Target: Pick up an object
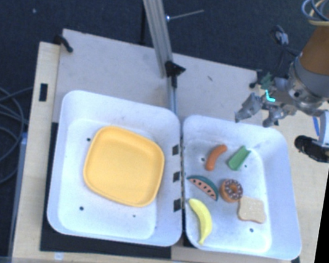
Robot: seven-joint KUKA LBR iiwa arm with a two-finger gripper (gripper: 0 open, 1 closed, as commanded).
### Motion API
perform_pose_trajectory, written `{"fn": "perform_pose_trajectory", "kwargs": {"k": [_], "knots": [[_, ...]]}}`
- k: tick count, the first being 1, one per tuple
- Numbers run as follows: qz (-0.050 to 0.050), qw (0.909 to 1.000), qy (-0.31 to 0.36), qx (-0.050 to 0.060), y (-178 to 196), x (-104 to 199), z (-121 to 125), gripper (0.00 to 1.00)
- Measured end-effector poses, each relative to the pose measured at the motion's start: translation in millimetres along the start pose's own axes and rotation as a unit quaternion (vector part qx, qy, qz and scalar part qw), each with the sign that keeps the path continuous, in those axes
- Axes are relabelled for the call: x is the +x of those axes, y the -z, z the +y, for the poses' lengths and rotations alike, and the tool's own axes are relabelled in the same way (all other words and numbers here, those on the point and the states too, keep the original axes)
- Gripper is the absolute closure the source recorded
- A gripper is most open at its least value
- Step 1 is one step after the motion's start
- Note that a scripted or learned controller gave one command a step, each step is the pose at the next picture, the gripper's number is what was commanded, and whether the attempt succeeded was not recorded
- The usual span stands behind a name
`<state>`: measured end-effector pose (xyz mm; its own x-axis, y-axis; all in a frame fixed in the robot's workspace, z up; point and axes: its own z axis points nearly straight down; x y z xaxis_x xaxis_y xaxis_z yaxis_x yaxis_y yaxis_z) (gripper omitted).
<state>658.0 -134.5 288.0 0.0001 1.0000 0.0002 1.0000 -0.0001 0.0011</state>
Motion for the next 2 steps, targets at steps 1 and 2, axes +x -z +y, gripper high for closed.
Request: {"fn": "perform_pose_trajectory", "kwargs": {"k": [1,2], "knots": [[0.0,1.0,0.0,0.0,-0.1,0.0,0.0,0.0],[0.0,1.0,0.0,0.003,-57.4,-0.7,-9.6,0.0]]}}
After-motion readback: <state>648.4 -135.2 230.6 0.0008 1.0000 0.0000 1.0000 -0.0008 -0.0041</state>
